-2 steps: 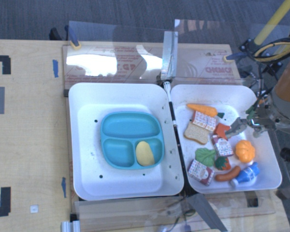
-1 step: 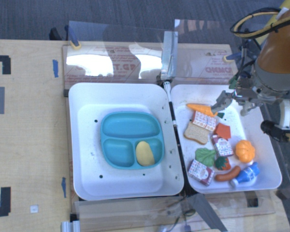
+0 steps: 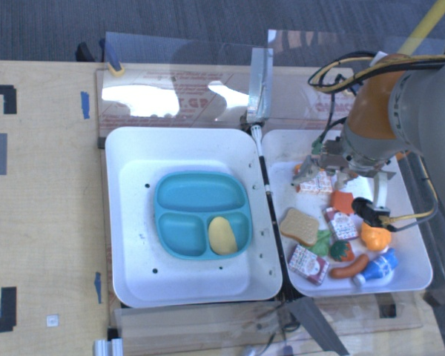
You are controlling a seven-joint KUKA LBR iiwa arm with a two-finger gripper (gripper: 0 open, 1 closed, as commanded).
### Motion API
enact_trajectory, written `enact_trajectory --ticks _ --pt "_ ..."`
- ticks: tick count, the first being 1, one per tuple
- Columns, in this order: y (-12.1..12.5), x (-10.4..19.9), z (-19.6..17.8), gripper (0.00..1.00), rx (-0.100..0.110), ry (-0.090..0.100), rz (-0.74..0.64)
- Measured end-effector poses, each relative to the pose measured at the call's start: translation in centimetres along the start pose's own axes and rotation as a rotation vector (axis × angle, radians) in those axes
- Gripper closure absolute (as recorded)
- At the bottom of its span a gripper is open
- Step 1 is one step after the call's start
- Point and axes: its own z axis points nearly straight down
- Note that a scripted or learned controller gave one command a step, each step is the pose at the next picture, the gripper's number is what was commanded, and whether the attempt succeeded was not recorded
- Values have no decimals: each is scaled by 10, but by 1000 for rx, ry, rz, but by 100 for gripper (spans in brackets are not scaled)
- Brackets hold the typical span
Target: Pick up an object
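A: Item one, left white bin [image 3: 126,221]?
B: Holds a turquoise divided plastic tray [image 3: 185,221]; a yellow oval potato-shaped toy [image 3: 222,236] lies in its lower right compartment

A: Right white bin [image 3: 415,269]?
B: Toy food, heaped: tan bread slice [image 3: 300,226], red sausage [image 3: 348,268], orange round fruit [image 3: 375,237], blue-and-white bottle [image 3: 378,268], small printed red-and-white packets [image 3: 308,264]

A: Arm?
B: Grey arm with orange band [image 3: 374,110] reaches from the right; gripper [image 3: 322,165] sits low over the right bin's upper part, by a red-and-white packet [image 3: 317,184]. Open or closed: cannot tell

A: Worktop [image 3: 37,221]?
B: Pale wood, blue tape marks
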Motion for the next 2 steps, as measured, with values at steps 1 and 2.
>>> enact_trajectory --ticks 1,2 --pt "-2 0 -2 100 13 0 -1" --pt "30 80 -91 100 -2 2 -68"
